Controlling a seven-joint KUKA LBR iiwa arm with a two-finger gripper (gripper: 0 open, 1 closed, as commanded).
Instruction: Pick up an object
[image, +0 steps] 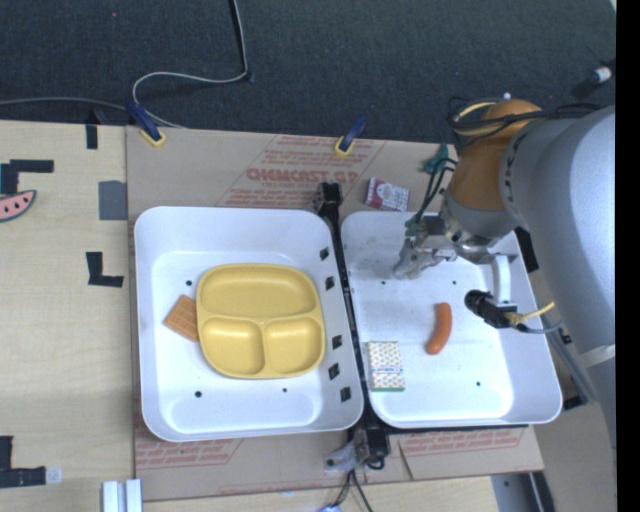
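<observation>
Right white bin (520, 400) holds sausage (438, 329), long axis near-vertical; tool (412, 262) state unclear.

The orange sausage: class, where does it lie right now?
The sausage lies in the right bin, right of the small packet and below the gripper.
</observation>
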